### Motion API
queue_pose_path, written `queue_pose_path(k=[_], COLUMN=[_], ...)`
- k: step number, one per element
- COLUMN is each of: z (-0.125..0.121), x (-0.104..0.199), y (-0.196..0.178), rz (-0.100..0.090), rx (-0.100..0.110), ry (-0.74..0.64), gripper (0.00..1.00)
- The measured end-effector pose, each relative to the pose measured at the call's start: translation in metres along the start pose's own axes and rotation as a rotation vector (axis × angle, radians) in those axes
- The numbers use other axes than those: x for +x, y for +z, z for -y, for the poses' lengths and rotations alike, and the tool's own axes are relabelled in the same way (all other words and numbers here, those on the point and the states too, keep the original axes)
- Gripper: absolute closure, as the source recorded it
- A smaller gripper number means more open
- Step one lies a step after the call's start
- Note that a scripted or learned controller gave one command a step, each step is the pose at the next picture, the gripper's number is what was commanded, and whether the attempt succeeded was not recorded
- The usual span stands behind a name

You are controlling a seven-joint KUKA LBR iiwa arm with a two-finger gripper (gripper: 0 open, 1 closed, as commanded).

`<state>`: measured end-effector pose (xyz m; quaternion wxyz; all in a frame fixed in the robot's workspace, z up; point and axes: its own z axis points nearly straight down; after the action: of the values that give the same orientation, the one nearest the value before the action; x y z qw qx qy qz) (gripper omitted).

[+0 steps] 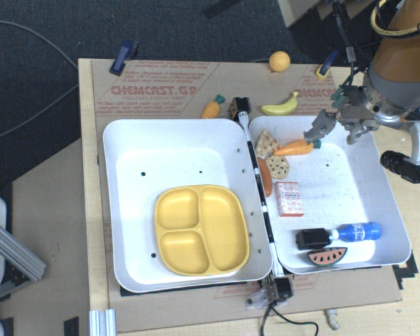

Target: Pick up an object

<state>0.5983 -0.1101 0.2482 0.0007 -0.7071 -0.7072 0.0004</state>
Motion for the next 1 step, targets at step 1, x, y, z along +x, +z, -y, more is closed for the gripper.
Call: queue_pose_path(k=[1], z=[-0.05], x=[0.0018], y=[0.0753], rz=[0.0], rx=[-0.001], ry=[-0.001], gripper=[0.0])
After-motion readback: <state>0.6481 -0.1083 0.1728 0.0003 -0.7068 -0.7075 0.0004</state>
